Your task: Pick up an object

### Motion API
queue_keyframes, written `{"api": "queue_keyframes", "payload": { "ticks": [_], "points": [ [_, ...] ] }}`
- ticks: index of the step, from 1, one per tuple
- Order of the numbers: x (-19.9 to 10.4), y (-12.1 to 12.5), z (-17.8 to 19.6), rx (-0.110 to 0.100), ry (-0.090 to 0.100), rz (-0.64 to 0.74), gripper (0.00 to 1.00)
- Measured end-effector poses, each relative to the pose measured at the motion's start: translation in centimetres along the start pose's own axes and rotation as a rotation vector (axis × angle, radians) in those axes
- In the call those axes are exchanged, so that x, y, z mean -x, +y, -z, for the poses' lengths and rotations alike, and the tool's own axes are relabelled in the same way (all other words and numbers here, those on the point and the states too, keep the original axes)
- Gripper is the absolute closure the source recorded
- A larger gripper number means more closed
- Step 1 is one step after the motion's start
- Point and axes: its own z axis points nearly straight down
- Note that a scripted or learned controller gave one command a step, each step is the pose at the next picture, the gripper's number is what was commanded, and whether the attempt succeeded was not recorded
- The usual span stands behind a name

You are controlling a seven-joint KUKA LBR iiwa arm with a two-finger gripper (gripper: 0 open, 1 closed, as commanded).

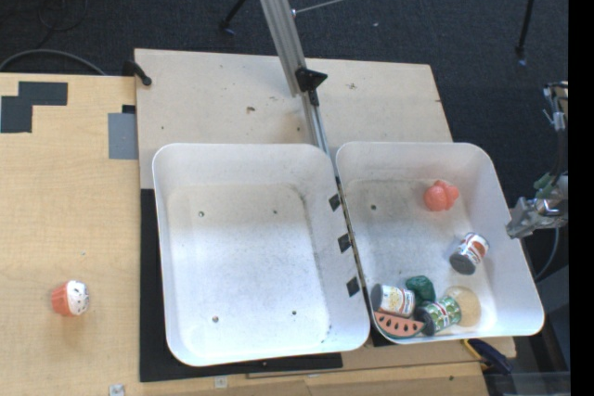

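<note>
At 3 o'clock in the camera view, just outside the rim of the right bin (pixel 408 146), the tool (pixel 534 216) is seen as a small grey shape; whether it is spread or pressed together cannot be told, and nothing is seen held in it.

The nearest candidate is judged to be the small red-and-white can (pixel 470 252), which lies on its side at about 8 o'clock from the tool, just inside the bin's right wall. Its long axis runs roughly from 1 o'clock to 7 o'clock, so a grasp across that axis would be called for. Open floor is left around it on every side but the wall's.

An orange-red ball (pixel 442 196) is found farther in, at about 10 o'clock from the tool, well apart from everything else.

At 6 o'clock in the bin a crowded cluster is packed against the near rim: a labelled can (pixel 396 300), a dark green object (pixel 419 286), a watermelon slice (pixel 399 325) and a green can (pixel 441 312), touching or nearly so. Little room is offered there.
</note>
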Motion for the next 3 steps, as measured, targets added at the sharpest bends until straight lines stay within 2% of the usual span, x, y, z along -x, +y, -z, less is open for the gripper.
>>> {"api": "queue_keyframes", "payload": {
  "ticks": [1, 2, 3],
  "points": [
    [-4.5, 1.8, 0.3, -0.004, 0.002, 0.002, 1.00],
    [-9.9, 3.7, -1.5, -0.008, 0.004, 0.003, 1.00],
    [-15.5, 4.5, -1.8, -0.008, 0.004, 0.003, 1.00]
  ]
}}
